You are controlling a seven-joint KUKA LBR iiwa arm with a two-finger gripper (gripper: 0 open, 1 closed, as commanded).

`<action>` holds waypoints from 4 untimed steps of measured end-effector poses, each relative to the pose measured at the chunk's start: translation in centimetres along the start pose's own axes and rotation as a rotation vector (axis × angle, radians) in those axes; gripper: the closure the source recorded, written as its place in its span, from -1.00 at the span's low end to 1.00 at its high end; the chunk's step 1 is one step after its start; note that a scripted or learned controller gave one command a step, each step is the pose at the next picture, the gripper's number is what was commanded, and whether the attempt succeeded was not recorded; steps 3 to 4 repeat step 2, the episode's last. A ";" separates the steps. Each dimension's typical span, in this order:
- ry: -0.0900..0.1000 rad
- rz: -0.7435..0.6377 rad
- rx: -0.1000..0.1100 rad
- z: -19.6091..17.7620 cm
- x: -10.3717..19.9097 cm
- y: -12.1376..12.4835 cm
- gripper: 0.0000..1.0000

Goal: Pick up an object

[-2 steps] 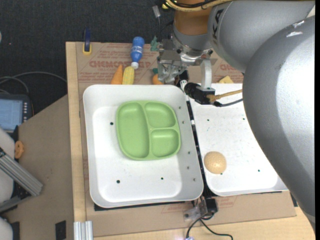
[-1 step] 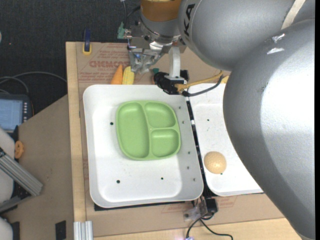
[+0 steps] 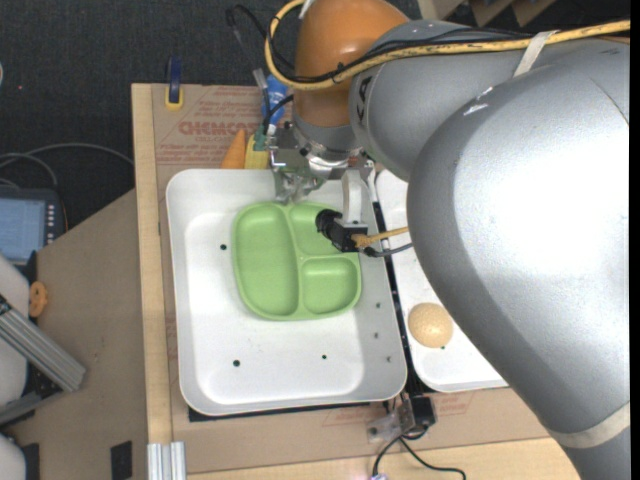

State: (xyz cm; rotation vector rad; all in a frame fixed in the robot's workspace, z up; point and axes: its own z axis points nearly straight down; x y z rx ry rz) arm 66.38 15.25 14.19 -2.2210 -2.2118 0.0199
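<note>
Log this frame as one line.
arm: over left bin | gripper: at green tray's far rim | egg: right bin | pick: unconfirmed

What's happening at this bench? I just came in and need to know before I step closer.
A grey KUKA arm reaches in over two white bins. Its end effector is down at the far edge of a green divided tray, which lies flat in the left bin. Nothing looks lifted yet. A tan, egg-like ball sits in the right bin, partly under the arm.
</note>
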 end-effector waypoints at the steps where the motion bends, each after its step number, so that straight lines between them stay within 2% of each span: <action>1: 0.006 -0.012 -0.007 2.5 7.8 -3.2 1.00; 2: 0.012 -0.008 -0.028 -13.5 7.3 -9.2 1.00; 4: 0.012 -0.008 -0.028 -13.5 7.3 -9.2 1.00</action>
